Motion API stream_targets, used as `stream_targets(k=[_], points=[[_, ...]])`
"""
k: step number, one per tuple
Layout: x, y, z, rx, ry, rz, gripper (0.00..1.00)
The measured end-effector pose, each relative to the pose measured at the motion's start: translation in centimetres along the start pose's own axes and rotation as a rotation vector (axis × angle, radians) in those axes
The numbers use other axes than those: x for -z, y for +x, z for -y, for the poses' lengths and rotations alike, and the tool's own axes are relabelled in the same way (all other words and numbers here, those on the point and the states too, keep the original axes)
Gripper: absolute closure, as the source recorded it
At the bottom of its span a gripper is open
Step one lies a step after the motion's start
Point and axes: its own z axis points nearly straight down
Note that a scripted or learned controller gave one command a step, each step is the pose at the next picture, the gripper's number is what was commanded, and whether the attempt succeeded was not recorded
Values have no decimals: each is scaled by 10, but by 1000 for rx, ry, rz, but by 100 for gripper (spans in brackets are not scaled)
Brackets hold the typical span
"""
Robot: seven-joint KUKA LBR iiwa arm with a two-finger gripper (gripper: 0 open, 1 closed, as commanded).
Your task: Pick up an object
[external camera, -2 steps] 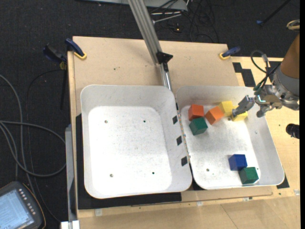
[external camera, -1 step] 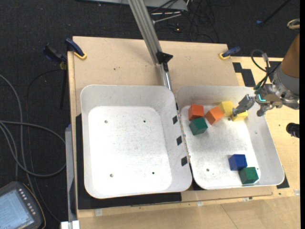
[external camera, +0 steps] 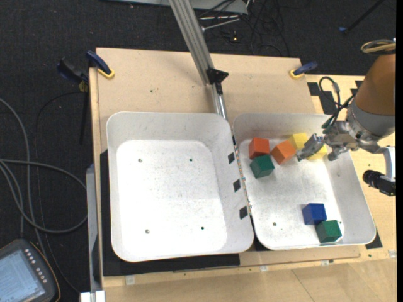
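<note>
My gripper point(external camera: 317, 152) is low over the back of the right bin point(external camera: 352, 197), reaching in from the right. It stands open, one finger on each side of a yellow block point(external camera: 314, 145). A second yellow block point(external camera: 300, 139) lies just behind it. To the left sit an orange block point(external camera: 284, 151), a red block point(external camera: 259, 147) and a green block point(external camera: 262, 167), close together. A blue block point(external camera: 313, 212) and another green block point(external camera: 329, 231) lie near the bin's front right corner.
The left bin point(external camera: 126, 168) adjoins the right one along a shared rim with black clips. A slanted metal pole point(external camera: 195, 43) runs from the top down to the bins' back edge. Clamps hold the wooden board at its back corners.
</note>
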Motion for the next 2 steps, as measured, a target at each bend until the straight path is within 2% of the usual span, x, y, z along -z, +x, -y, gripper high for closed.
stream_targets(k=[1,2], points=[[-60,9,-2,0,1,-1,0],[-70,9,-2,-2,-3,1,0]])
